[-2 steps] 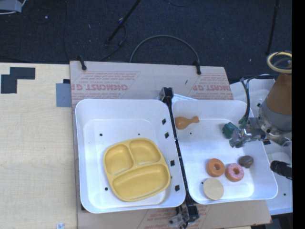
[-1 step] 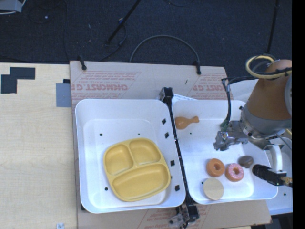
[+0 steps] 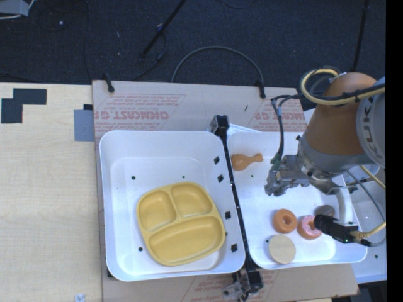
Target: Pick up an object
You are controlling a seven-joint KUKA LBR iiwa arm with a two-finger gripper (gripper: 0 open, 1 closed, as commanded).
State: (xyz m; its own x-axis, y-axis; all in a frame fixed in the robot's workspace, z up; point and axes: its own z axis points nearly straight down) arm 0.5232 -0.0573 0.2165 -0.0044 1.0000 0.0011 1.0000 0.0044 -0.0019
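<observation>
**Pick not yet made: end effector low in the right bin**

While the end effector (image 3: 280,180) hangs over the bare middle of the right bin (image 3: 252,194), its dark hardware is too cluttered from above to tell how it is set, and nothing can be seen in its grasp. By that reading the task is at the approach stage: no object is lifted, and the choosing, closing and raising all remain.

Nearest candidates lie just around it. A tan drumstick-shaped toy (image 3: 245,161) rests up and to its left, near the divider. Below it sit an orange ring (image 3: 284,221), a pink ring (image 3: 308,227) just beside that, and a pale round disc (image 3: 282,248) nearer the front wall.

Farther out, the left bin (image 3: 119,168) holds a yellow divided plate (image 3: 181,223), lying flat. Both bins stand on the cardboard-covered surface (image 3: 145,109).
</observation>
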